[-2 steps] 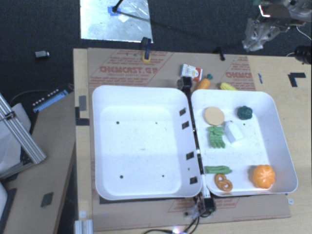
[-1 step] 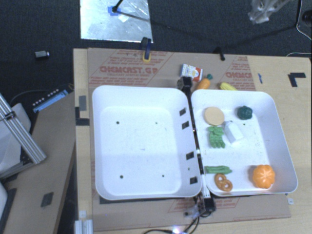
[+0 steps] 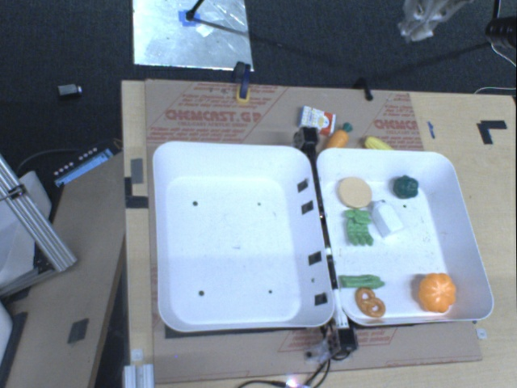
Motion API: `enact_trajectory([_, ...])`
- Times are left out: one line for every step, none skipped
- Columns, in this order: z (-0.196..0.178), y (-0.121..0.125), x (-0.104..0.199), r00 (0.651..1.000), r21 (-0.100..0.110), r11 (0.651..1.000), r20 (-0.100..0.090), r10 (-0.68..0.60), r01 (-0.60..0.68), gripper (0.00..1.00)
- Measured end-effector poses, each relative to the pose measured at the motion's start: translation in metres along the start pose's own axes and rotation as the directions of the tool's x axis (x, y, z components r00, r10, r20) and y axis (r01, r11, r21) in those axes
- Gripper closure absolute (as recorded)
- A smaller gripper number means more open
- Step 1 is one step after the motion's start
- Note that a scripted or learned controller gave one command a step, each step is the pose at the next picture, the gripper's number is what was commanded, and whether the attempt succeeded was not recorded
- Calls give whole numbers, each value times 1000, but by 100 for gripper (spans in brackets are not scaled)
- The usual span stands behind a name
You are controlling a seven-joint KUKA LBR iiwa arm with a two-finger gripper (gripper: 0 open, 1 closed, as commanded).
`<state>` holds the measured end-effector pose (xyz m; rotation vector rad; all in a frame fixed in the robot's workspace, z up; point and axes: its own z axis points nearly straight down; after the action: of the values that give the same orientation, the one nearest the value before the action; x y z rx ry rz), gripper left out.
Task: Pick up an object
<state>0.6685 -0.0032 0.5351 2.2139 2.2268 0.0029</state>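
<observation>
The right bin (image 3: 460,217) holds several small items. A tan round cookie (image 3: 354,192) and a dark green lump (image 3: 405,187) lie near its far side. A leafy green piece (image 3: 359,226) and a white block (image 3: 386,218) rest mid-bin. Along the near side sit a green pod (image 3: 361,281), a pretzel (image 3: 370,301) and an orange (image 3: 436,292). My gripper (image 3: 422,14) hangs high at the top right, well beyond the bench's far edge and away from every item. It looks pale and blurred, and nothing shows in it.
The left bin (image 3: 230,233) lies beside the right one, joined by a dark hinge strip (image 3: 319,233). Behind the bins lie a small red-white box (image 3: 315,119), a carrot (image 3: 337,139) and a yellow piece (image 3: 376,144). A clamp (image 3: 241,82) grips the far edge.
</observation>
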Motion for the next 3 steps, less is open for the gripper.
enact_trajectory([0, 0, 18, 1000, 1, 1000, 0, 0, 0, 100])
enact_trajectory([0, 0, 40, 1000, -1, 1000, 0, -1, 1, 100])
enact_trajectory([0, 0, 59, 1000, 0, 1000, 0, 0, 0, 100])
